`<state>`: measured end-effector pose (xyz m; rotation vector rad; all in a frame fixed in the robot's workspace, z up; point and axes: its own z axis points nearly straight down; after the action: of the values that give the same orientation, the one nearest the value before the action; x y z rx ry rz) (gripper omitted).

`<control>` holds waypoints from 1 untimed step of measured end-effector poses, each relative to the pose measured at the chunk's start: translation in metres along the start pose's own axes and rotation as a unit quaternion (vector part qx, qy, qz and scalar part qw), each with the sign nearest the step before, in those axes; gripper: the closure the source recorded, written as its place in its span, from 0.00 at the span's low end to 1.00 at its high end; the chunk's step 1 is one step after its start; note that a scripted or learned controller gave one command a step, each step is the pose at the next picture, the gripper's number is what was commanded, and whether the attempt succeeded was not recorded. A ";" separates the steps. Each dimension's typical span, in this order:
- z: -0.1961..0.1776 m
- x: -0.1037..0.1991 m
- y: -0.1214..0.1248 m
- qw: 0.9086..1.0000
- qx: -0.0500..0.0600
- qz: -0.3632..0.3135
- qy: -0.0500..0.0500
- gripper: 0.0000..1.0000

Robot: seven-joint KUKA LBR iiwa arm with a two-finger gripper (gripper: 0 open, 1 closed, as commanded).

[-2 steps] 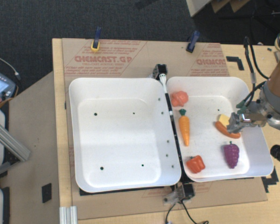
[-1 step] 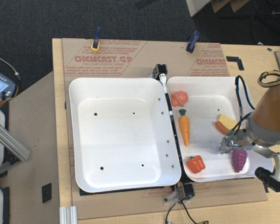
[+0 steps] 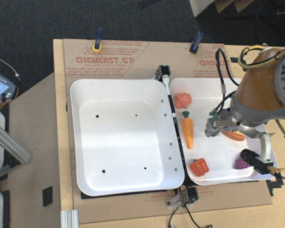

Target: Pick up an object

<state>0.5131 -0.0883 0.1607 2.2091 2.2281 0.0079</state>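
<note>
My gripper point(image 3: 215, 128) hangs low over the middle of the right bin point(image 3: 205, 88), on the arm reaching in from the right. An orange-red curved piece point(image 3: 234, 136) lies just to its right, partly hidden by the wrist. An orange carrot point(image 3: 187, 132) lies lengthwise to the gripper's left, a short gap away. A salmon-pink lump point(image 3: 183, 99) sits near the bin's back left. Near the front edge rests a red pepper-like piece point(image 3: 198, 166). A small purple thing point(image 3: 241, 163) is at the front right.
The left bin point(image 3: 85, 94) stands beside the right one, with their rims meeting along a dark divider point(image 3: 173, 118). Both rest on a cardboard sheet point(image 3: 114, 56) held by a yellow clamp point(image 3: 98, 44) and a blue clamp point(image 3: 196, 42) at the back.
</note>
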 end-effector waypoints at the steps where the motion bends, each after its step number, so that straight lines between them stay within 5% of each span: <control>1: -0.103 -0.109 0.010 1.000 -0.002 0.007 -0.004 1.00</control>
<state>0.5234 -0.1975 0.2632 2.2182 2.2067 0.0031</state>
